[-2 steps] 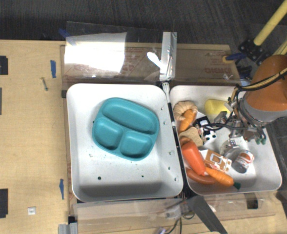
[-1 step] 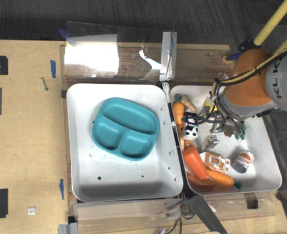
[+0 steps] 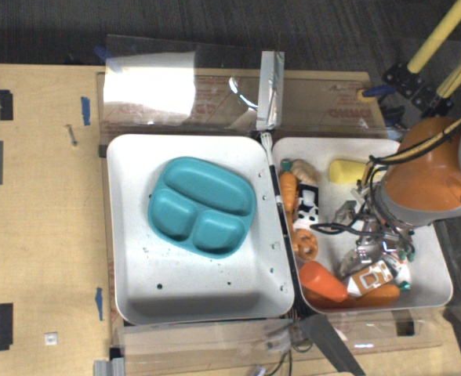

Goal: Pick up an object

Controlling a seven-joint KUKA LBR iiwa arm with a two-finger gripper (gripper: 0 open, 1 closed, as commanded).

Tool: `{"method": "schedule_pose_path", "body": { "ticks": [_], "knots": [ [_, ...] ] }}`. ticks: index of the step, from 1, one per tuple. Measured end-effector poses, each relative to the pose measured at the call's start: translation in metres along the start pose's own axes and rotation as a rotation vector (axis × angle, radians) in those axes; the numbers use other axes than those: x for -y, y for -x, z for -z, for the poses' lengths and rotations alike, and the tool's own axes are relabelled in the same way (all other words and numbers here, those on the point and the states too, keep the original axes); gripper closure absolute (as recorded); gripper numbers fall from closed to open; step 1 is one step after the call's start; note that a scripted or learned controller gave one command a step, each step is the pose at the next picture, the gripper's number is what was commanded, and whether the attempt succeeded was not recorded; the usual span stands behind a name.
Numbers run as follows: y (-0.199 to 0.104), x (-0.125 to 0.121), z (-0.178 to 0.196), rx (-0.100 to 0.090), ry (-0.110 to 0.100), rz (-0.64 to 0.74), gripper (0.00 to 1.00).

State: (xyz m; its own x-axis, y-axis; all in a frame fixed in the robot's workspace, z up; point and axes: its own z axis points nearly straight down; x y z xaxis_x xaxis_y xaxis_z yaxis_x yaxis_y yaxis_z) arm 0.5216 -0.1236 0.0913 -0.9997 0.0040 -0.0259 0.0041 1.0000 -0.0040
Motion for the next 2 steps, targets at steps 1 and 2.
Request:
{"method": "schedule_pose_path", "body": {
  "ticks": [1, 2],
  "knots": [
    [-0.0279, 0.025, 0.0013, 0.008, -0.001, 0.179, 0.0],
    [-0.0274, 0.0242, 0.0112, 0.007, -0.001, 0.181, 1.0]
  ]
}}
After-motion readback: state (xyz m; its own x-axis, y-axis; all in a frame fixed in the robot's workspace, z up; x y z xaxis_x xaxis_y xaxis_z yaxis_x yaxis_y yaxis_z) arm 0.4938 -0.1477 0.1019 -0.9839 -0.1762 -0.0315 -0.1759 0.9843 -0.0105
